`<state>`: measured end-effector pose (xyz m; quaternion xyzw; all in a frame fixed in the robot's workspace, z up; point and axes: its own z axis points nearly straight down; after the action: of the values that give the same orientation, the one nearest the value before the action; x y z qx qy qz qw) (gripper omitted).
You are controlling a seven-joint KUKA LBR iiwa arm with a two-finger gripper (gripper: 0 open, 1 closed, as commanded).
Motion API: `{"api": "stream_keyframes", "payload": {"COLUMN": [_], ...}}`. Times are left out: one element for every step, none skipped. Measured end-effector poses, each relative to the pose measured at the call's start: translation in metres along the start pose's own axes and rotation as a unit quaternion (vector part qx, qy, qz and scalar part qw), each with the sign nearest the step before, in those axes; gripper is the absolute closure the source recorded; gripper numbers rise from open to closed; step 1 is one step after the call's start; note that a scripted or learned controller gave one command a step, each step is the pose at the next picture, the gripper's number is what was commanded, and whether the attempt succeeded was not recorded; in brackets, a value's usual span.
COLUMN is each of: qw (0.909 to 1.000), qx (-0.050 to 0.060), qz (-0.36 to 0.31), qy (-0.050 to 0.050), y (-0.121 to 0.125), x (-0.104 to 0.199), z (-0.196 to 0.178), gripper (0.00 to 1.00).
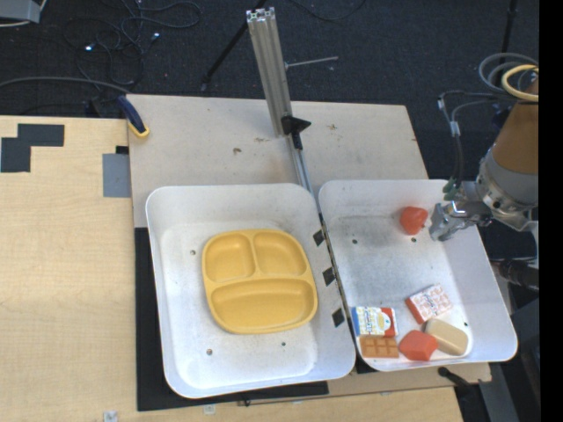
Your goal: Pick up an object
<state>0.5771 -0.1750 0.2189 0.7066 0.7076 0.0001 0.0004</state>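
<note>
Gripper (pixel 442 221): sited over the right bin (pixel 369 262) near its 2 o'clock edge; finger state cannot be told, and nothing is seen held. Red object (pixel 413 219): rounded, no marked long axis, lying just beside the gripper at its 9 o'clock. Remaining candidates are clustered at the bin's 5 o'clock corner, well apart. Yellow divided plate (pixel 259 280): catalogued in the left bin (pixel 176 227).

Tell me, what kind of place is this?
Probably a robotics lab: a robot arm reaches over two white bins holding a yellow tray and toy food, with loose cables on the floor.
</note>
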Motion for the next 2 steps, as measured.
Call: {"api": "stream_keyframes", "payload": {"qw": [1.0000, 1.0000], "qx": [0.002, 0.003], "qz": [-0.001, -0.001], "qy": [0.002, 0.001], "y": [-0.016, -0.029], "x": [0.053, 0.097], "z": [0.008, 0.012], "gripper": [1.00, 1.00]}}
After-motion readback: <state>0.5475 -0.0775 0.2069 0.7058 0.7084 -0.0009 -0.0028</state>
